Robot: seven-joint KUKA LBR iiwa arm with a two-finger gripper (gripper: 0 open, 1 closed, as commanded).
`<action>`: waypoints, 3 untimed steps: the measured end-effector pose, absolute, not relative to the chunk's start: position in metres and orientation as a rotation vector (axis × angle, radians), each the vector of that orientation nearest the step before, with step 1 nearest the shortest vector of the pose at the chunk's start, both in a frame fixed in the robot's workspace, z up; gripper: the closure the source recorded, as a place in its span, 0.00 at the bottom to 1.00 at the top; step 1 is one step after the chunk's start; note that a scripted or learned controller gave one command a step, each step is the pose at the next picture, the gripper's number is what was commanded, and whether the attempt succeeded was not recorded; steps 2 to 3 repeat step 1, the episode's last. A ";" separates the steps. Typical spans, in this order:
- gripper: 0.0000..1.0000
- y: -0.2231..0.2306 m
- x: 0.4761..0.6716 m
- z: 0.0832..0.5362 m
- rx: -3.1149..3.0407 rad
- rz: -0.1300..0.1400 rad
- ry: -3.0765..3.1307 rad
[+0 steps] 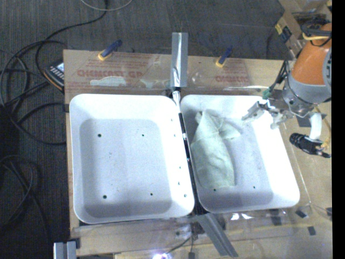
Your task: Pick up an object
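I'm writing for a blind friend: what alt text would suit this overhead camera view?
A grey robot arm with an orange band holds its gripper above the upper right corner of the right white bin, where a pale crumpled cloth lies. The left white bin sits beside it.

Two shallow white plastic bins sit side by side on a brown cardboard-covered bench [135, 72]. The left white bin [86, 117] lies at 9 o'clock from the right white bin [280, 188]. A crumpled pale green cloth [214, 150] lies in the left half of the right bin. The grey two-finger gripper [265, 115], fingers spread apart, hangs at 2 o'clock from the cloth, clear of it, above the bin's upper right corner. Two blue-and-yellow clamps [109, 49] grip the bench's far edge.
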State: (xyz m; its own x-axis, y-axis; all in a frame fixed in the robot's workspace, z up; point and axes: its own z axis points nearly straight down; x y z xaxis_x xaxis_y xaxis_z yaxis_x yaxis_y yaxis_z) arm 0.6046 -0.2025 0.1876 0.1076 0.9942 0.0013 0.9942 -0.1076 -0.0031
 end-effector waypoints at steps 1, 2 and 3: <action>0.00 -0.199 0.565 0.165 -2.372 0.007 -2.058; 0.00 -0.199 0.565 0.165 -2.372 0.007 -2.058; 0.00 -0.199 0.565 0.165 -2.372 0.007 -2.058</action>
